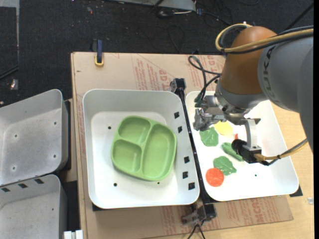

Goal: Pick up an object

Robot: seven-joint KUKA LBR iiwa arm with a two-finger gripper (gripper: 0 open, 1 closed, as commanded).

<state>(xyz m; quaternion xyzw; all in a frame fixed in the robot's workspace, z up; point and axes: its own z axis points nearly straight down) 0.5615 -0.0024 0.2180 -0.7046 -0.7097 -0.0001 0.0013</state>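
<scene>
Camera view: arm (269, 59) reaches in from the right, over the right bin (279, 183). Gripper (224, 126) hangs at the far left part of that bin; can't tell how it stands, wrist hardware blocks it. Just below it lie a yellow piece (224, 129) and a light green piece (210, 137), touching or nearly so. Nearer: a dark green piece (232, 150), another green leafy piece (224, 165), then a red round piece (215, 177) closest to the near edge. Nothing visibly pinched. Left bin (99, 183) holds a green divided plate (144, 148) with three compartments, roughly centred. Cardboard sheet (129, 66) lies under both bins.
</scene>
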